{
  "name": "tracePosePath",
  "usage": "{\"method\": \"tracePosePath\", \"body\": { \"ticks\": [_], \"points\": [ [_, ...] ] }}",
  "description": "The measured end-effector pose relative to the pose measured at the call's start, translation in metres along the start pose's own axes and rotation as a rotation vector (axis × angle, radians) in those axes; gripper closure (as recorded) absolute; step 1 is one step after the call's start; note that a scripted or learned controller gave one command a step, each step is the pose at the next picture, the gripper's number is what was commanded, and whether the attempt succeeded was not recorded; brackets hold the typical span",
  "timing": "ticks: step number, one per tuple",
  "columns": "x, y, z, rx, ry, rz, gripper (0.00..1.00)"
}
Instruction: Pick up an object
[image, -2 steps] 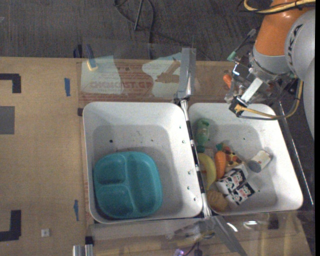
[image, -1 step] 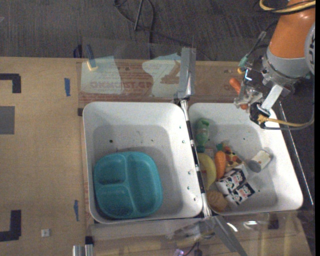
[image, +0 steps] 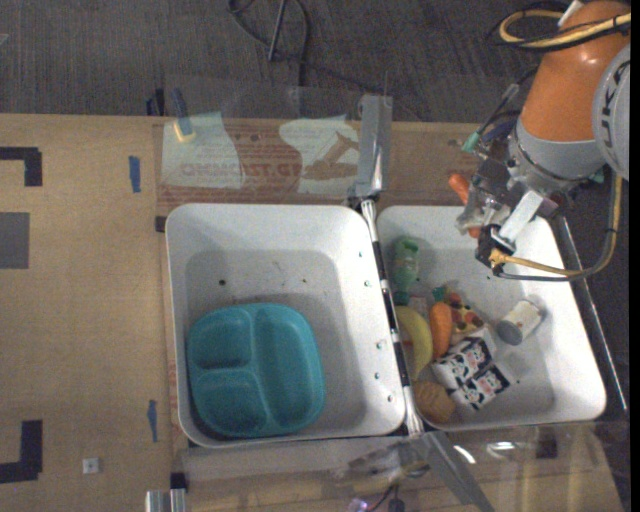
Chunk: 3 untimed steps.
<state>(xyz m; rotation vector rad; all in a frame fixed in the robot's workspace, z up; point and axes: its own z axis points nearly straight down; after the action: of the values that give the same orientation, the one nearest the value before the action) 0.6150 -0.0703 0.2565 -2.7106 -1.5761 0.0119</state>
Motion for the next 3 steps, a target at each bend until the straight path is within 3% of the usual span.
{"method": "tracePosePath", "body": {
  "ticks": [1, 2, 3],
  "points": [
    [0.008, 0.054, 0.018, -0.005, 0.000, 0.169, 1.00],
    [0.023, 0.034, 0.014, -0.002, 0.000, 0.392, 1.00],
    [-0.058, 0.015, 0.024, 0.002, 0.000, 0.702, 1.00]
  ]
}}
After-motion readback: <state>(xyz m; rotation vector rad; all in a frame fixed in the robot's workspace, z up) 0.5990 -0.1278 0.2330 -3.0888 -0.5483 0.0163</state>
